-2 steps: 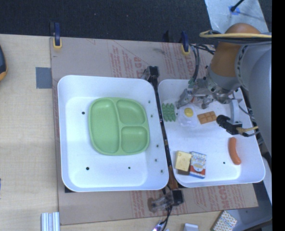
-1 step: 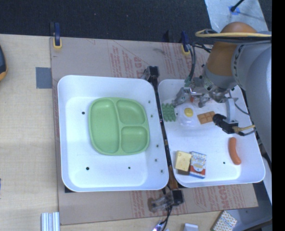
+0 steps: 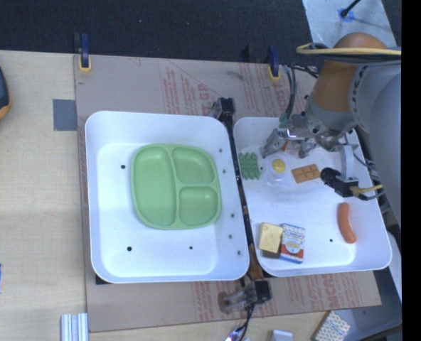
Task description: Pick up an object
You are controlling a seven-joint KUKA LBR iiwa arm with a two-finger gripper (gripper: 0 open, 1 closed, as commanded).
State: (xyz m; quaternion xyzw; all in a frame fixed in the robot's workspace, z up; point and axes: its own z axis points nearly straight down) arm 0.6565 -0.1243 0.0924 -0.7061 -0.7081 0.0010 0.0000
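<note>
- The grey arm [image 3: 370,98] reaches in from the upper right, its claw [image 3: 290,142] low over the upper part of the right bin [image 3: 381,251]; whether it is clenched or released, I cannot tell.
- Just below the claw lie a green waffle-like piece [image 3: 248,165], a yellow round piece [image 3: 278,166] and an orange cracker [image 3: 306,173].
- A sausage [image 3: 346,222] lies at the right; a yellow block [image 3: 270,239] and small carton [image 3: 292,242] sit near the bottom edge.
- The left bin [image 3: 107,258] holds a green divided plate [image 3: 175,186].
</note>
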